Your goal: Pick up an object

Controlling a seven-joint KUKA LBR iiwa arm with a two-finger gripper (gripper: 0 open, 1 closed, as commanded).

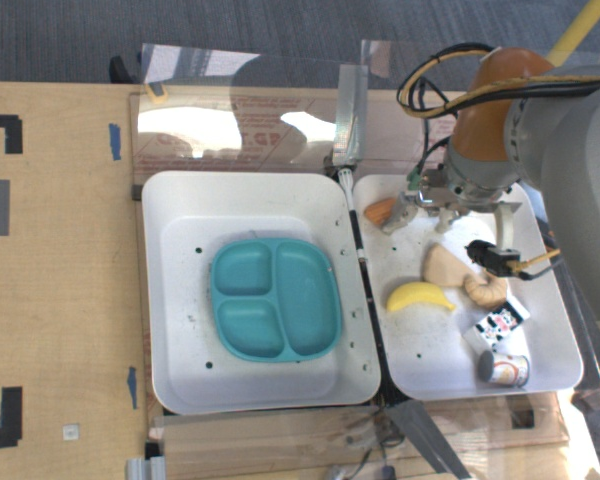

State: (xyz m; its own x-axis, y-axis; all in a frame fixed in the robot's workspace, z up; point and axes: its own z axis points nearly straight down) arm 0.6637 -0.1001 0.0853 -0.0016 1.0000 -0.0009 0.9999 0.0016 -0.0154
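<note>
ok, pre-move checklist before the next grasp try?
1. Gripper over the right bin: ok.
2. Finger state: cannot tell.
3. Nearest target, orange piece, unobstructed: ok.
4. Banana lying free on the bin floor: ok.
5. Can apart from the patterned box: not ok, they touch.
6. Anything held: cannot tell.

Divided plate (276, 299) in left bin (170, 208); banana (420, 298) in right bin (555, 353).
</note>
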